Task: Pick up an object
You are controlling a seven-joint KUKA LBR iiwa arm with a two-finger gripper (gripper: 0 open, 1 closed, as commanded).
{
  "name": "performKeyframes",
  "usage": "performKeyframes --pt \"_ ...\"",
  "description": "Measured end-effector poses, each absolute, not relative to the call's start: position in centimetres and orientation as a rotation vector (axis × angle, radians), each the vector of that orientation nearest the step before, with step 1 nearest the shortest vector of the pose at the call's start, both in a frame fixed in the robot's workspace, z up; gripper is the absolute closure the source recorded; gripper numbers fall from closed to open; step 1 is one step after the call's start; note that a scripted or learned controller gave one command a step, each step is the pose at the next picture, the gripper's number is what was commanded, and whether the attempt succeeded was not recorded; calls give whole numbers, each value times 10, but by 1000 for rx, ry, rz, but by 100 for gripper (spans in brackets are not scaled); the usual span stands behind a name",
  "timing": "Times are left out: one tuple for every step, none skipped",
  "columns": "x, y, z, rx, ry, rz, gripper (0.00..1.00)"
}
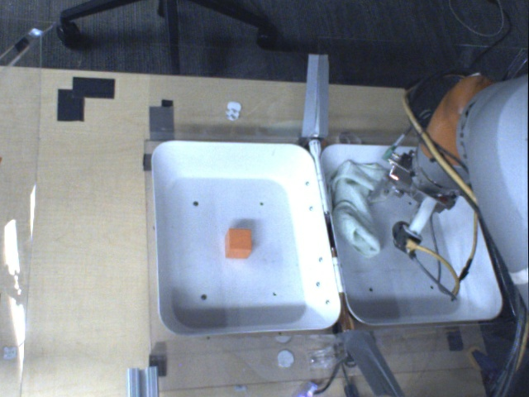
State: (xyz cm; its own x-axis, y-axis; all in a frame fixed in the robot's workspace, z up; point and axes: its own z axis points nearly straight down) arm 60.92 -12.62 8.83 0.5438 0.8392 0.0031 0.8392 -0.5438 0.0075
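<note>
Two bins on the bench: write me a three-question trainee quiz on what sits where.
1. True or false: the orange block lies in the left bin.
2. Which bin holds the pale cloth? A) left B) right
3. Fill in: the gripper hangs over the ____ bin.

Key: 1 true; 2 B; 3 right.

i see a small orange cube lying flat near the middle of the left bin, well clear of its walls; a crumpled pale cloth lies bunched along the left side of the right bin
</note>
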Motion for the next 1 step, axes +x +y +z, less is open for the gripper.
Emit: performKeyframes --pt "611 -126 100 2744 1509 11 100"
